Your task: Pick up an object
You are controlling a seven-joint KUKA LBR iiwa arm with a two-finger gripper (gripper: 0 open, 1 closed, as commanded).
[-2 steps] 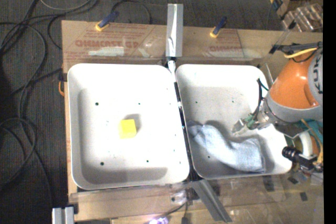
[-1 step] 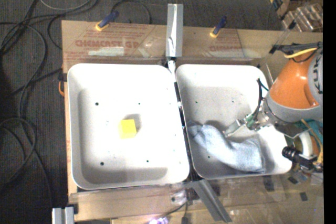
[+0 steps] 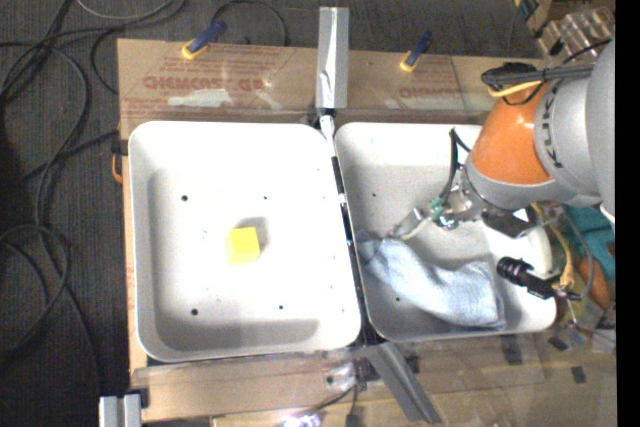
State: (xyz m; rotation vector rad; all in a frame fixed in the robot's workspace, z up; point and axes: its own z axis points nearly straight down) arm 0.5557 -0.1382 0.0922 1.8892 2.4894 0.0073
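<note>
- A small yellow block [image 3: 244,244] lies flat near the middle of the left bin [image 3: 160,155], touching nothing else.
- A pale blue-grey cloth [image 3: 435,283] lies crumpled along the near side of the right bin [image 3: 400,147], spreading from the bin's left wall toward its right end.
- Either of these could be the object to pick up; the task does not say which.
- The claw [image 3: 432,213] hangs in the right bin, just above and behind the cloth's upper edge, at the end of the grey arm [image 3: 590,125] with its orange band [image 3: 512,147].
- The claw is small and partly hidden by the wrist, so I cannot tell its state, and nothing is visibly held in it.
- Judging by this, the task is not done: both things rest in their bins, and the grasp and lift are left to do. The cloth is the nearer target.
- The bins sit side by side on a brown board surface [image 3: 140,75] fixed with two clamps at the far edge.
- Faded reddish print runs across the board behind each bin; it is too washed out to read.
- Part of a dark logo shows on the orange band, cut off and unreadable.
- Black cables [image 3: 60,115] loop over the dark floor to the left.
</note>
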